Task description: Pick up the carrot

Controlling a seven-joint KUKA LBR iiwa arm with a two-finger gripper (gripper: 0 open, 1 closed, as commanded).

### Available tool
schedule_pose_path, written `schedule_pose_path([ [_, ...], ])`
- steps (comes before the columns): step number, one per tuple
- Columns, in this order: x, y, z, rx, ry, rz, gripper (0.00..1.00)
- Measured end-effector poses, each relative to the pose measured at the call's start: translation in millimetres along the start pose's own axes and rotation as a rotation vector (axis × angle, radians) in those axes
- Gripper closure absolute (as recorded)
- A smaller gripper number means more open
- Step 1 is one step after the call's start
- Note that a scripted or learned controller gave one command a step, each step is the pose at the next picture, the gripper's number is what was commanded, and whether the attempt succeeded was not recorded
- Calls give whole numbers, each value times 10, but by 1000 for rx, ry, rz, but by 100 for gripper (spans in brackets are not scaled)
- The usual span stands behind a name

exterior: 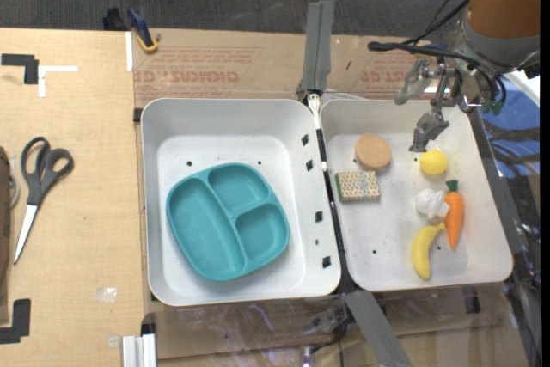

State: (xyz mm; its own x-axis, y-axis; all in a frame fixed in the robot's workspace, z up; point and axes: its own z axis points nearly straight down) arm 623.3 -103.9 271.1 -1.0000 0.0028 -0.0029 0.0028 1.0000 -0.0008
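We found the carrot (454, 219) lying in the right bin (378, 266), near its right wall and a little toward the near edge, its green top pointing to the far side and its orange body tapering toward us. It touched a small white lumpy object (430, 204) on its left, and the banana (422, 251) curved just beside its tip. This crowding mattered, we judged: a grasp across the carrot's width would have to avoid the white piece and the bin wall.

The gripper (427, 133) hung over the far part of the same bin, just above the lemon (434, 163) and well short of the carrot. We saw nothing between its fingers; how far they stood apart we could not tell from this slanted view. We took this to be the approach, with the grasp not yet made.

The toys looked like smooth moulded plastic: the lemon round and glossy, the round tan disc (373, 151) flat, the patterned square block (358, 186) rougher, like a sponge or cracker. The left bin (163, 271) held a teal divided plate (227, 221) with three compartments. On the wooden bench (77, 271) to the left lay scissors (36, 180), well apart from the work.
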Motion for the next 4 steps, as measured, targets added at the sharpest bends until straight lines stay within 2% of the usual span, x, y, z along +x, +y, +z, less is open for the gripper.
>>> schedule_pose_path([
  [1, -32, -268, 1685, 3, -18, -160, 0],
  [2, -69, -260, 1561, 6, -31, -163, 100],
  [3, -47, 578, 780, -1, -4, -439, 100],
  [4, 459, 784, 453, -2, -1, -576, 100],
])
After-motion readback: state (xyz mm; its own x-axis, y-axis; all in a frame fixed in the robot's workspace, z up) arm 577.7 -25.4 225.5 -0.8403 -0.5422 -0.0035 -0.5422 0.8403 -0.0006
